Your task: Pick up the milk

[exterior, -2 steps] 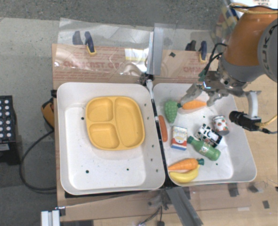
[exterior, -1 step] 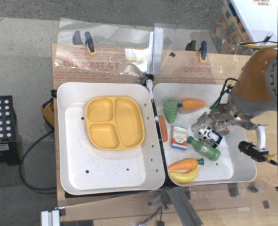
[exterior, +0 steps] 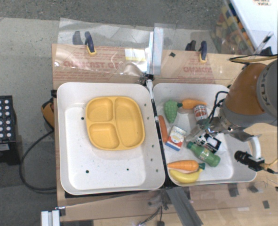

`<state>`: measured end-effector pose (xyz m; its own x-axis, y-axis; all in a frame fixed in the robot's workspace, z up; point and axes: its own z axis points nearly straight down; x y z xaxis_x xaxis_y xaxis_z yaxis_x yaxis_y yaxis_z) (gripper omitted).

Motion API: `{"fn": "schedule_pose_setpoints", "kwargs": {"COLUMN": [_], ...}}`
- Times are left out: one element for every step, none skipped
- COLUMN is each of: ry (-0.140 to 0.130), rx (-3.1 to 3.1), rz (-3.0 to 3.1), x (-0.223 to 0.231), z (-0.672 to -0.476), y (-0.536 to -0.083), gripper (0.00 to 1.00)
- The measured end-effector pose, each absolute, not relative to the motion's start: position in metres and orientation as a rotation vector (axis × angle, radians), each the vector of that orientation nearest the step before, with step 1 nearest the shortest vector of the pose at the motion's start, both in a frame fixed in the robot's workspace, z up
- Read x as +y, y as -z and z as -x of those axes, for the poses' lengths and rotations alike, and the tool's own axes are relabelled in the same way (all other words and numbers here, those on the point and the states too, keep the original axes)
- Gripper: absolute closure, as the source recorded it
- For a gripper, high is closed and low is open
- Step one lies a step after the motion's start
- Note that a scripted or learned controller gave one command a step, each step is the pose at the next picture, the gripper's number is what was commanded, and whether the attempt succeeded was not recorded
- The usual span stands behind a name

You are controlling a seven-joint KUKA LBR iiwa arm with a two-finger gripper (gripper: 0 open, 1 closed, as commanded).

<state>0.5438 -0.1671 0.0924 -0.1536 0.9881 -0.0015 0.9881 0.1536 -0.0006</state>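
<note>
- The milk (exterior: pixel 176 138) is a small white carton with blue and red print. It lies in the right bin (exterior: pixel 226 173), close to the bin's left wall, just beside a long orange piece (exterior: pixel 162 128).
- The claw (exterior: pixel 201 136) is low inside the right bin, to the right of the milk and near it, above the green bottle (exterior: pixel 204 154). I cannot tell how far it is open, and nothing is seen held in it.
- The arm (exterior: pixel 251 98) enters from the right, so it bends over the far right part of this bin.
- Around the milk are other toys: a green vegetable (exterior: pixel 171 110), a carrot (exterior: pixel 194 103), a small can (exterior: pixel 200 113), another carrot (exterior: pixel 183 165) and a banana (exterior: pixel 185 175). They are close, so I think the grasp needs care.
- The left bin (exterior: pixel 73 173) carries a yellow divided plate (exterior: pixel 115 122).
</note>
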Motion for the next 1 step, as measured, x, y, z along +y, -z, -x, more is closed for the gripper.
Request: {"fn": "schedule_pose_setpoints", "kwargs": {"ry": [-0.004], "rx": [2.381], "rz": [-2.044], "x": [-0.1674], "z": [-0.5450], "y": [-0.1032], "gripper": [1.00]}}
